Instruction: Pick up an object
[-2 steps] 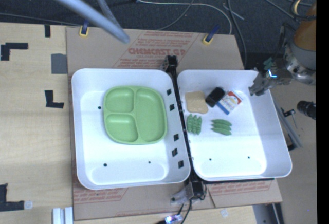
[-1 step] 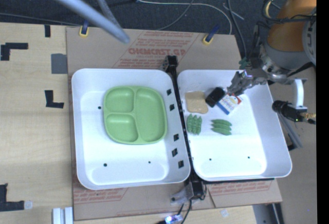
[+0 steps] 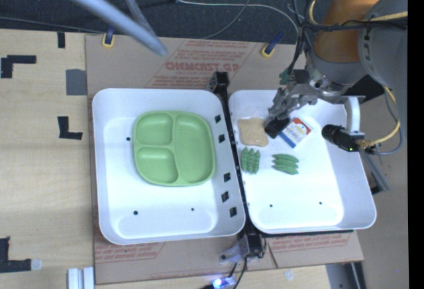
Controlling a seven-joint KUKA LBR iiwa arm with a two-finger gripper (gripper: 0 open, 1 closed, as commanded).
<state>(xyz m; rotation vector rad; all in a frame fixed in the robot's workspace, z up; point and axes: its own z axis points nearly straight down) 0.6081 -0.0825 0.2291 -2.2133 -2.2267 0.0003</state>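
Card packet (image 3: 299, 131) — red, white and blue, flat in right bin (image 3: 331, 201), just beside tan pad (image 3: 252, 131) | Step: approach; gripper (image 3: 277, 125) low at packet's left edge | Fingers: you cannot tell their state | Next: centre over packet — then close.

Red print on the cardboard sheet, mostly too faint to read

A cardboard sheet (image 3: 199, 59) under the bins carried red lettering at the upper centre of the frame; only a large line looking like "CHEMCAST" could be made out, with smaller lines around it blurred. A small packet (image 3: 297, 132) in the right bin (image 3: 344, 208) bore red and blue printing, too small to read.
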